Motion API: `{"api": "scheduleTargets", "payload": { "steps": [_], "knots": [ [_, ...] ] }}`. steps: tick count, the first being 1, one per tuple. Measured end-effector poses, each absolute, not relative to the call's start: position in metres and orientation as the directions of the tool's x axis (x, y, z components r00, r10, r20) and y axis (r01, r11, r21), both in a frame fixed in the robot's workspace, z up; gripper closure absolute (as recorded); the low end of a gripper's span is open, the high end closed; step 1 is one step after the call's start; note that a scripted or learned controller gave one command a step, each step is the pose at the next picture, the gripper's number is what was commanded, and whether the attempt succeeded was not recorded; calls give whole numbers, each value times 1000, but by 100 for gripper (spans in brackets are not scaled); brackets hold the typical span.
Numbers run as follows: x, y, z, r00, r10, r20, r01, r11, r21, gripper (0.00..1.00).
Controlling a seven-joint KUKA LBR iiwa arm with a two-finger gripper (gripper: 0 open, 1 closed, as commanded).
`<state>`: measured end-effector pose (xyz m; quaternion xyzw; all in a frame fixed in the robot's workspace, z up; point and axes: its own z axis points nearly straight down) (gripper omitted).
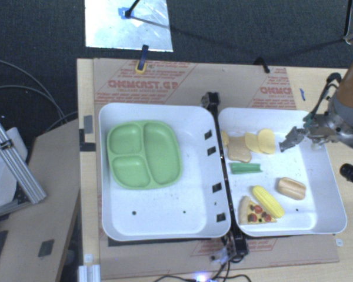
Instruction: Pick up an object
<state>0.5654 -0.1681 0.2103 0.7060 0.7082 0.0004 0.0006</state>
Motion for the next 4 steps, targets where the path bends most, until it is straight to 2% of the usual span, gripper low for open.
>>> {"api": "scheduleTargets", "payload": {
  "steps": [1,2,3,4],
  "knots": [
    [538,-167,290,-3,1000,-2,1000,3,10,0],
    [541,-148,360,-7,1000,-2,1000,8,11,0],
    [526,-113,417,-9,1000,-1,1000,9,9,0],
    [506,-25,532,-14,1000,2,1000,14,17,0]
  ]
}}
